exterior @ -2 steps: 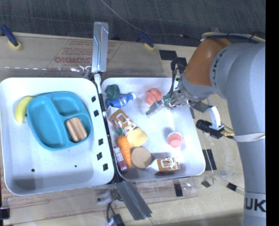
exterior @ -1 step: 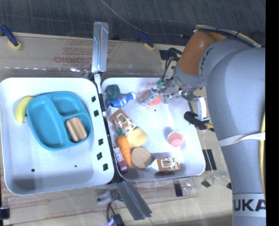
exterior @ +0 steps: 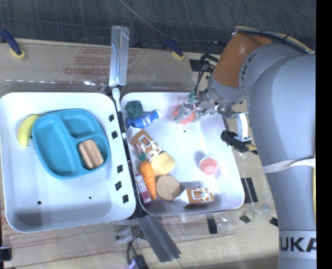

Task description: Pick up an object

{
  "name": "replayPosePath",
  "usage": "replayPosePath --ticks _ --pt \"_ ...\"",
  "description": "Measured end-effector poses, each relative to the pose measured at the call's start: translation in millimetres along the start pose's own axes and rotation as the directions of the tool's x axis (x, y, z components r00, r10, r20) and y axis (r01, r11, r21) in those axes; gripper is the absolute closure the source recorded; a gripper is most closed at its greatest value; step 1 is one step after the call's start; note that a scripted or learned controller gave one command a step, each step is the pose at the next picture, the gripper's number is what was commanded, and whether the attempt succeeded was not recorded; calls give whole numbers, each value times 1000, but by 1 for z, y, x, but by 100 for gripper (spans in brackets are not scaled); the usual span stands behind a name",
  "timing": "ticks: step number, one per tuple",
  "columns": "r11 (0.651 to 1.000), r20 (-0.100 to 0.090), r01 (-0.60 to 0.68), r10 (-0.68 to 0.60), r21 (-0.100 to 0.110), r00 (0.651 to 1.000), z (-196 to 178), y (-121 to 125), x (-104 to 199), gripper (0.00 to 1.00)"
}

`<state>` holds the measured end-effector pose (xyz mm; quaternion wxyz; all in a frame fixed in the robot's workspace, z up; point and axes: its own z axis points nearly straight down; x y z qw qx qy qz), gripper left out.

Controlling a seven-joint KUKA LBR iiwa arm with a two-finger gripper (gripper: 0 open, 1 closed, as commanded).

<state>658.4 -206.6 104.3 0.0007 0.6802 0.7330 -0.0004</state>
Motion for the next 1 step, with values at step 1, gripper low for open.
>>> replayPosePath --ticks 1 --pt "1000 -2 -14 14 -8 1000 -96 7 79 100"
